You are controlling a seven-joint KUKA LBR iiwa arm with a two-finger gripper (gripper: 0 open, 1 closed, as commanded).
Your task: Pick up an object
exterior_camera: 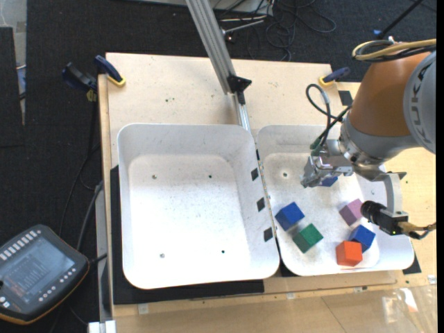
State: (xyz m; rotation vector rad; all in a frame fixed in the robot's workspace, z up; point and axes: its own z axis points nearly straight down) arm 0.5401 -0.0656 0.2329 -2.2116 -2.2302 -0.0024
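Observation:
My gripper [318,177] hangs over the upper middle of the right bin [291,139], low above its floor. A small patch of blue [330,181] shows right at the gripper's lower right side; I cannot tell whether it is held. Loose cubes lie nearer the bin's front. A blue cube [289,215] and a green cube [307,237] sit to the gripper's lower left. A purple cube [350,211], a second blue cube [363,237] and an orange-red cube [349,253] are grouped at the front right.
The left bin [139,186] stands beside the right one, their rims meeting at the middle. A slanted metal pole [211,33] comes down to the bins' back junction. Clamps [109,71] hold the bench's back corners. A teach pendant [35,272] lies off the bench at lower left.

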